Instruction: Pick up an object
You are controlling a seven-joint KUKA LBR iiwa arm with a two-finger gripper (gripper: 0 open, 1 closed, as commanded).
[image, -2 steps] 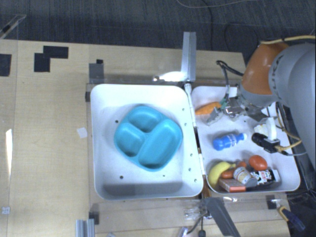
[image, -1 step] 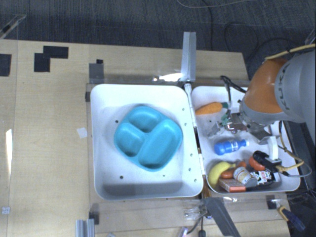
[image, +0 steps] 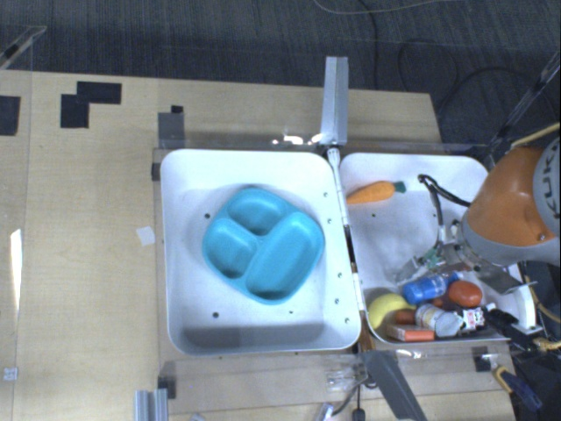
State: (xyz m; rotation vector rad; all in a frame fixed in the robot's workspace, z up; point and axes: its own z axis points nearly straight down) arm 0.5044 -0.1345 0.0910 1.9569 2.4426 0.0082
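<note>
Cluttered pile (image: 434, 310) under end effector (image: 436, 257), grip state unclear; carrot (image: 372, 193) lengthwise left-right, green tip right.

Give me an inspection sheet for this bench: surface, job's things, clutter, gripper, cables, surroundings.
Surface: tan bench bearing two white bins, left bin and right bin.
Job's things: carrot lies apart at the right bin's far side; yellow ball, blue bottle and red item piled at its near edge.
Clutter: blue divided tray in the left bin.
Gripper: gripper low over the pile; fingers unclear.
Cables: black cable by the arm; another on the floor.
Surroundings: dark carpet.
</note>
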